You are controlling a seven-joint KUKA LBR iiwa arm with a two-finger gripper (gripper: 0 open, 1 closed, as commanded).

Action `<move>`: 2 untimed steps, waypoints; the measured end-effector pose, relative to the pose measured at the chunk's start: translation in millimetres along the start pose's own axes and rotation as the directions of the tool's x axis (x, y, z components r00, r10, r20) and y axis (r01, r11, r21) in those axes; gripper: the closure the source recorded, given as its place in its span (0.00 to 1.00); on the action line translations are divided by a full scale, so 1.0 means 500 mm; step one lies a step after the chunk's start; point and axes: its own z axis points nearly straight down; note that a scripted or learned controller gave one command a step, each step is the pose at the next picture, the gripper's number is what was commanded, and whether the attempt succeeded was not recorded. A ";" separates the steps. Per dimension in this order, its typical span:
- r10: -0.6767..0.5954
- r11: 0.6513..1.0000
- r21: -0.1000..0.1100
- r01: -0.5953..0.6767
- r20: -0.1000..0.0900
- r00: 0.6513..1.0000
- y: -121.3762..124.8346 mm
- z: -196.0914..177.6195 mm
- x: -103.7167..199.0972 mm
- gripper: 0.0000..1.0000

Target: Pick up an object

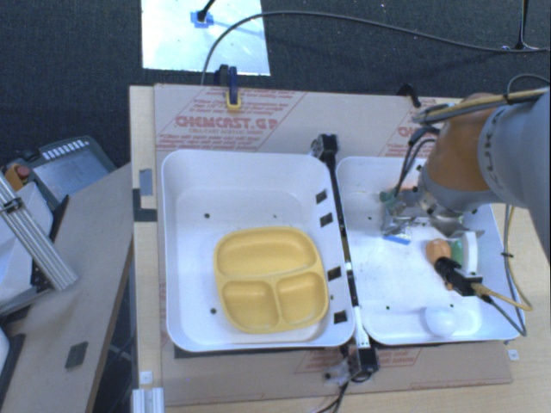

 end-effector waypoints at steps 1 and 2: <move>-0.002 1.000 0.011 0.002 -0.001 1.000 0.001 -0.129 -0.001 1.00; -0.003 1.000 0.011 0.003 -0.001 1.000 0.006 -0.237 -0.002 1.00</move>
